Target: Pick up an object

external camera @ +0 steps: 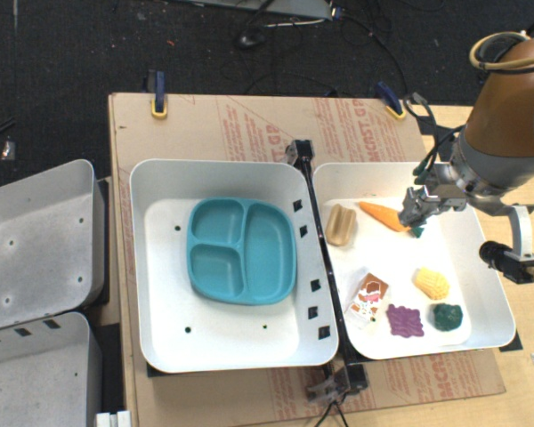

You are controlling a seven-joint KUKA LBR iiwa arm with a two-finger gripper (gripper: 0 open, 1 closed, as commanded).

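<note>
The right bin (pixel 481 238) holds several small items. An orange carrot (pixel 379 214) lies near the bin's far side, and a tan bread piece (pixel 341 225) sits to its left. A yellow corn piece (pixel 432 283), a dark green piece (pixel 446 316), a purple grape bunch (pixel 404 321) and a small printed carton (pixel 368 297) lie toward the near side. My gripper (pixel 415 215) hangs low at the carrot's right end, seeming to touch it. Its fingers look close together, and nothing shows between them.
A teal divided plate (pixel 242 250) lies in the left bin (pixel 160 265). A black divider (pixel 313 229) runs between the two bins. Grey trays (pixel 36 238) stand off the bench at the left. Clamps and cables sit along the far edge.
</note>
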